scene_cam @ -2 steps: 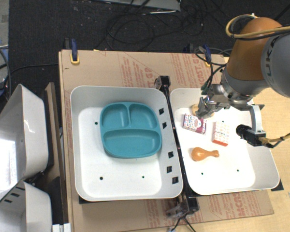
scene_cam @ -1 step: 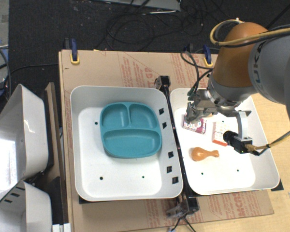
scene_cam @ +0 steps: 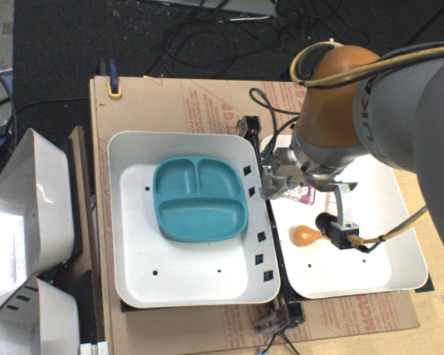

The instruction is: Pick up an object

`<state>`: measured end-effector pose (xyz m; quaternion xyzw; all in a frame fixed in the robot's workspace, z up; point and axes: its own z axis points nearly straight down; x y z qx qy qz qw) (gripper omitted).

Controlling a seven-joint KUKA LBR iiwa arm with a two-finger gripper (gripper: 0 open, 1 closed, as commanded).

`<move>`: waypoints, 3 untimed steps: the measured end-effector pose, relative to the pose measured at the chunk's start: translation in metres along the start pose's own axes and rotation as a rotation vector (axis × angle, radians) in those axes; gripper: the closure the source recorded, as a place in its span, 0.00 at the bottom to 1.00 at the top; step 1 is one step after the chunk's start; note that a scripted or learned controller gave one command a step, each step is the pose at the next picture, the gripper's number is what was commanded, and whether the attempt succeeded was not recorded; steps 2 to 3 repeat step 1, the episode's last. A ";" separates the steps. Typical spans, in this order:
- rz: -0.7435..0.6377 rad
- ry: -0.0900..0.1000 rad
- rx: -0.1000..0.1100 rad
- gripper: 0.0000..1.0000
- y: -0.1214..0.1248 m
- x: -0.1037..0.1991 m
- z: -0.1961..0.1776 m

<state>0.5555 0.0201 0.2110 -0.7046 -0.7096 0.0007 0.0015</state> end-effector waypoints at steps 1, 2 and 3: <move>-0.002 0.001 -0.005 1.00 -0.012 0.055 -0.021; -0.002 0.001 -0.005 1.00 -0.012 0.055 -0.021; -0.002 0.001 -0.005 1.00 -0.012 0.055 -0.021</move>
